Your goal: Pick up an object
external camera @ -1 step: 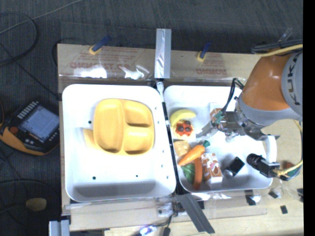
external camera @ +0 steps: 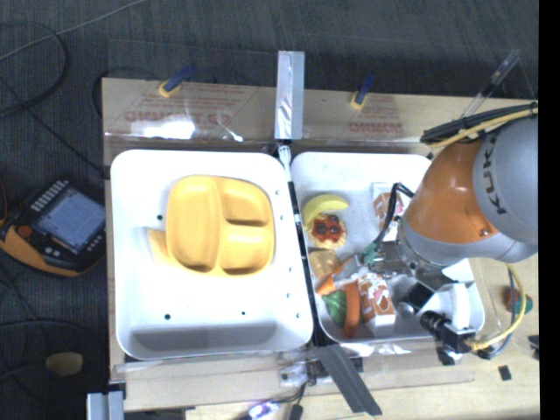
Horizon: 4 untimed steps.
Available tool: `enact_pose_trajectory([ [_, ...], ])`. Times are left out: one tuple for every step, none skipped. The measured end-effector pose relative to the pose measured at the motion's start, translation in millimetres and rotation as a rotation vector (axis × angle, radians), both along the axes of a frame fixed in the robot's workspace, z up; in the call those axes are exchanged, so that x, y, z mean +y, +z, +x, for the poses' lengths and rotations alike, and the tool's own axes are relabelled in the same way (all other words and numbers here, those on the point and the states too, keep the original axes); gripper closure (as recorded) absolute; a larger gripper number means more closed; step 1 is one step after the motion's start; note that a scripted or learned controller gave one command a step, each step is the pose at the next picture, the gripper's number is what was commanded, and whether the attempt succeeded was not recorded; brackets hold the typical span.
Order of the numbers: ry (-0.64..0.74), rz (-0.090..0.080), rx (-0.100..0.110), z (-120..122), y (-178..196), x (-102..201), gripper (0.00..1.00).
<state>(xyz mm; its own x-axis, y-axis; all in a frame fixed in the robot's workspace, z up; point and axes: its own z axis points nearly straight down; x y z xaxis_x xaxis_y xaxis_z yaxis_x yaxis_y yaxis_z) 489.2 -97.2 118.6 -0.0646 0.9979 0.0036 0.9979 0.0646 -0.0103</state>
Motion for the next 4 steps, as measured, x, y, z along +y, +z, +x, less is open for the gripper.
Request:
enact_pose_trajectory([
  [-0.013, -0.004, -0.018, -3, -29, -5, 0.0],
  [-0.028, -0.001, -0.007, -6, -25, -3, 0.0],
  [-0.026, -0.001, -0.007, -5, -17, -2, 1.0],
  [-0.034, -0.005, 0.0, 50, 61, 71, 1.0],
])
